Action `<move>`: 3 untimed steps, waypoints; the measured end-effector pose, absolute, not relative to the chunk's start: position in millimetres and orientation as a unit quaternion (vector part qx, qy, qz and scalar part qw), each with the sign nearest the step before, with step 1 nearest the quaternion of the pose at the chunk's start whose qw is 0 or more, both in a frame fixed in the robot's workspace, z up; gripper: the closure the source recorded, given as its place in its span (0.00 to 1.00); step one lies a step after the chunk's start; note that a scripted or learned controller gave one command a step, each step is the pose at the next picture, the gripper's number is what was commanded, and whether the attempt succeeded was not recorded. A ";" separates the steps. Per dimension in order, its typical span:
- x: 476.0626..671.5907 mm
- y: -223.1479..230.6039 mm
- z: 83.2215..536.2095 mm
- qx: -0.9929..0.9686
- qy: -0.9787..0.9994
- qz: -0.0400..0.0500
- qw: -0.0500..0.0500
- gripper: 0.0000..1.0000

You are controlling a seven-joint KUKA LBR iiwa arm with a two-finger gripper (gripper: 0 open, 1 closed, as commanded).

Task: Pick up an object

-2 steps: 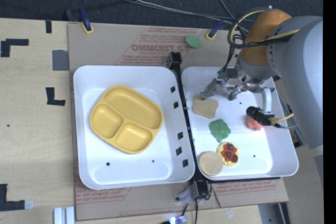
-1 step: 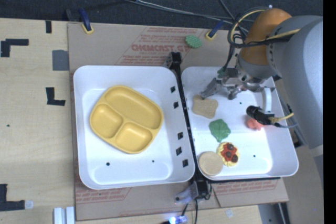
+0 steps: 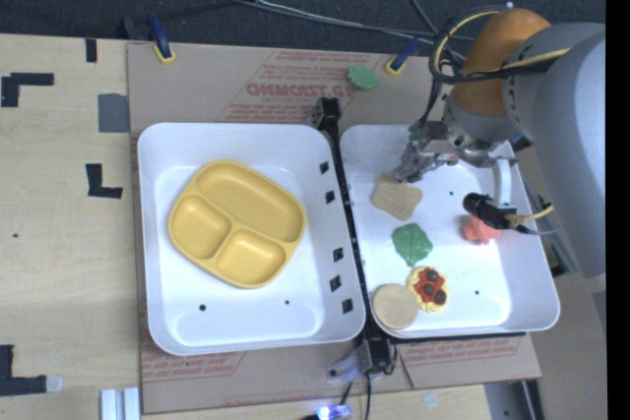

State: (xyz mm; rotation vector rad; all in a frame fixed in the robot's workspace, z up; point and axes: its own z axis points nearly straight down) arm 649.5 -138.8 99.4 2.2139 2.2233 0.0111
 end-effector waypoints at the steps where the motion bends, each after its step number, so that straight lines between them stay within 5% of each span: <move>1: 657.8 -132.0 148.1 0.706 0.708 0.001 0.001 1.00; 3: 660.4 -140.9 259.4 0.707 0.708 0.001 0.002 1.00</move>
